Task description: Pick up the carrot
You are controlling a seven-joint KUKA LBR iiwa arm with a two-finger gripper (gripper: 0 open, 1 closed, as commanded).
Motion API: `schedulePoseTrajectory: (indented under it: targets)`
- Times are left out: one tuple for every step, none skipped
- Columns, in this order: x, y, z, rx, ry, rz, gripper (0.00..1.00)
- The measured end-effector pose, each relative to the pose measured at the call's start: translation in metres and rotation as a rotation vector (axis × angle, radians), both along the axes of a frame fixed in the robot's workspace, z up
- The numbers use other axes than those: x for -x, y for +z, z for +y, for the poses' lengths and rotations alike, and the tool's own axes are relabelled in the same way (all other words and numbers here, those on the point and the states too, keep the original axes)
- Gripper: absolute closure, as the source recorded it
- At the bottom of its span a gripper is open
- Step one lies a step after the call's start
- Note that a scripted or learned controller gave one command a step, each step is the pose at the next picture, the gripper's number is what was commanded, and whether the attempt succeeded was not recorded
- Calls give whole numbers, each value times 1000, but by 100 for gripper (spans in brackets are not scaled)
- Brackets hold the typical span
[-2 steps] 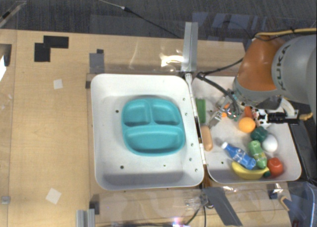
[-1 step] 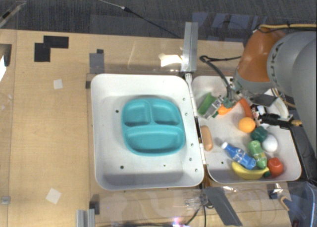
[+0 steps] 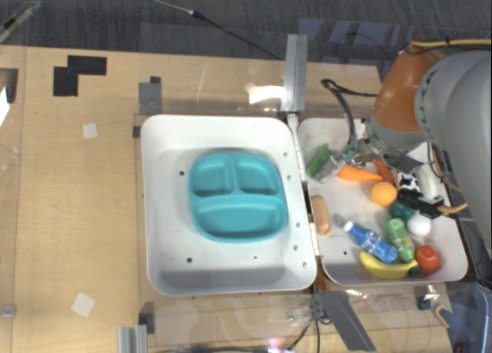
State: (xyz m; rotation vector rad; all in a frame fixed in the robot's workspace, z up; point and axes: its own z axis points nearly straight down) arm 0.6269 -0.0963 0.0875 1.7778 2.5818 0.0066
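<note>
The carrot (image 3: 360, 175), orange and tapering to the left, lies flat in the upper part of the right bin (image 3: 332, 261). My gripper (image 3: 356, 156) hangs from the grey arm with its orange band and sits just above the carrot's upper edge, close to it or touching it. The arm's wrist and cables hide the gripper's tip. The carrot rests on the bin floor and I see nothing lifted.
Around the carrot lie a green packet (image 3: 319, 161), an orange ball (image 3: 383, 193), a sausage roll (image 3: 321, 214), a blue bottle (image 3: 371, 241), a banana (image 3: 387, 268), a red tomato (image 3: 427, 258) and a white egg (image 3: 419, 225). The left bin (image 3: 157, 190) holds a teal divided plate (image 3: 237, 194).
</note>
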Motion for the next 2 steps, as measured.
schedulePoseTrajectory:
  targets:
    - [-3,14,1,2,9,-11,100]
    - [25,102,60,0,137,-4,100]
